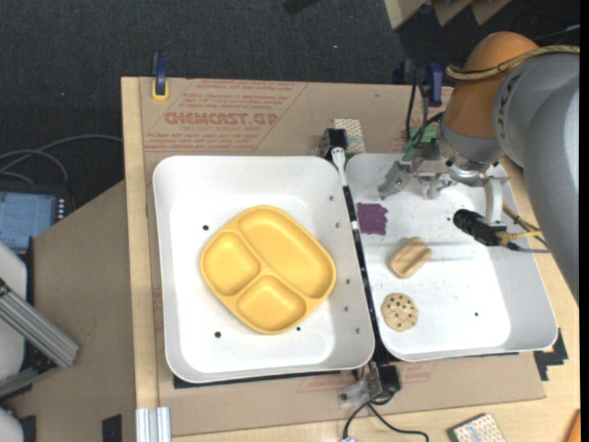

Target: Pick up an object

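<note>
Arm bent over the right bin's far end, nothing visibly held.

The arm (515, 90) enters from 3 o'clock; its gripper (433, 175) hangs at the right bin (515, 330)'s 12 o'clock edge, finger state unclear. Purple piece (372, 217) lies near the divider; tan block (409, 258) and cookie (399, 311) lie toward 7 o'clock, open floor at 4 o'clock. Yellow tray (267, 267) sits centred in the left bin (184, 191).

Two bins sit side by side on a bench (230, 109). The gripper (433, 178) hangs over the far end of the right bin (515, 330). Just to its left and nearer lies a flat patch (372, 218). Nearer than the gripper lies a bread roll (409, 258), then a cookie (399, 311). Well left of the gripper, a divided tray (267, 268) rests in the left bin (184, 339).
</note>
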`<state>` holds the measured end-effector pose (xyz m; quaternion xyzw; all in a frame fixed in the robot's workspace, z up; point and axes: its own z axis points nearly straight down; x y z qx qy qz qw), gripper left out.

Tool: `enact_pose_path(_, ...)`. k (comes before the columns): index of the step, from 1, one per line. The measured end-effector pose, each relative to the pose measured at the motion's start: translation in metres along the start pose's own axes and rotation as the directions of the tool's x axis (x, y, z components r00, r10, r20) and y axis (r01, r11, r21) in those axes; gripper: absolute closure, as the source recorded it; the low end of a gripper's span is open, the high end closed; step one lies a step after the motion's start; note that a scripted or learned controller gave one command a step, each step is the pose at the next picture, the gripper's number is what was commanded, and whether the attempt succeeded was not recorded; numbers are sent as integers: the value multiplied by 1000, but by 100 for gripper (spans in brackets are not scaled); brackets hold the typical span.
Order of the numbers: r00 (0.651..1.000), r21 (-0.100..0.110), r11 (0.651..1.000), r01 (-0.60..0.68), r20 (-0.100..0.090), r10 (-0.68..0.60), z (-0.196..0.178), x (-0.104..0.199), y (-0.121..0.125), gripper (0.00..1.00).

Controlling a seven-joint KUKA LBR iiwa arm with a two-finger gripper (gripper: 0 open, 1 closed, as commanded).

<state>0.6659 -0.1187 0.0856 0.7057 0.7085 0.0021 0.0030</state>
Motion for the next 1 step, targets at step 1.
enact_pose_path(1,1000,-5,1000,1,-1,-1,-107,41,-5,0)
